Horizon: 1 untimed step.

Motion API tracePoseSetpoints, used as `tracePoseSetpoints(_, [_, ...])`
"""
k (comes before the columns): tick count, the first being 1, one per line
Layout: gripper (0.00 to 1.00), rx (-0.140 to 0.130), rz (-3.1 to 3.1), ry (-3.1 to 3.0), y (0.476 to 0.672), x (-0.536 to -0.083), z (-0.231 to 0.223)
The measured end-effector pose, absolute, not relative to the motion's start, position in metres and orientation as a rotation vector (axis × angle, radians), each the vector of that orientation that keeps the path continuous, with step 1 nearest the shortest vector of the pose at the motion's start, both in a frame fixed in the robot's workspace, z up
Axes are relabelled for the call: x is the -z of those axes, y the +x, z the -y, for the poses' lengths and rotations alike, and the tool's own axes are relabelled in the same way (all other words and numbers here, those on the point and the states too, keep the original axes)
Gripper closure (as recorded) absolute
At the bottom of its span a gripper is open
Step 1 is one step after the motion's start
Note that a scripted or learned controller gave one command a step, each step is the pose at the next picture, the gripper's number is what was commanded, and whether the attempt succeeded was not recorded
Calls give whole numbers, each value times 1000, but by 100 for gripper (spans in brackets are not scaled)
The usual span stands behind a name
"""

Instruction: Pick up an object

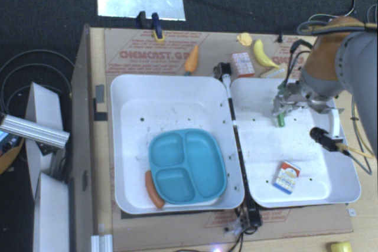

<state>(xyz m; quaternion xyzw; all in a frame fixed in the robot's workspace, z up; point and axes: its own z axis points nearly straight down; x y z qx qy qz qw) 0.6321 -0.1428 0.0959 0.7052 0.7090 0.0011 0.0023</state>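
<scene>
While the grey arm [348, 62] with its orange band is reaching in from the right, the gripper [282, 110] is sitting low over the upper part of the right bin [348, 186]. A small green object [281, 121] is poking out just below the fingertips; the metal fingers look drawn narrow around its top, but whether they are actually pinching it is hard to tell at this size. Well below the gripper and slightly right, a small box [287, 177] with a blue edge and orange-white face is lying flat on the bin floor, apart from everything else. Far to the gripper's lower left, the left bin [127, 97] is holding a blue divided plate [188, 165], with an orange hot-dog-like piece [153, 189] touching the plate's lower-left edge. Above the gripper, outside the bins on the cardboard, a banana [263, 54] is lying near a small carton [242, 64], and a carrot [191, 59] is lying further left of those.
</scene>
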Motion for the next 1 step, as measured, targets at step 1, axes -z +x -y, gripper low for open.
tracePoseSetpoints(1, [100, -5, -2232, 2211, 597, -189, 63])
